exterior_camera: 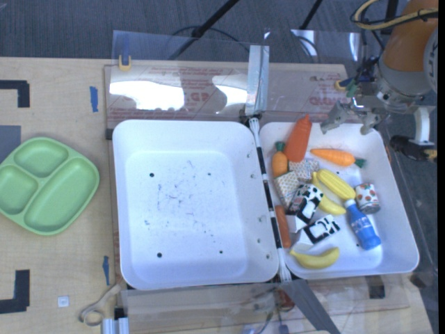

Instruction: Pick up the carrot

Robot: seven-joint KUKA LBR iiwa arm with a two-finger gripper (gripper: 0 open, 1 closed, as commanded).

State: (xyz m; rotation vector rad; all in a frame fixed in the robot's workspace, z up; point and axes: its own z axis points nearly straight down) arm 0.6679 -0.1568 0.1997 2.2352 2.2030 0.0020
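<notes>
- Pincer (pixel 353 119) hangs over the far right corner of the right bin (pixel 400 256); fingers look spread, nothing between them.
- Carrot (pixel 334 157) lies flat in the right bin, just below the pincer and slightly left, apart from it; green end points right.
- Second, larger orange carrot-like piece (pixel 300 138) stands tilted to the pincer's left.
- Corn (pixel 334 184), blue bottle (pixel 363 227) and banana (pixel 316 257) sit farther below.
- Left bin (pixel 188 193) and green plate (pixel 45 184) on the bench (pixel 55 270), well off left.
</notes>
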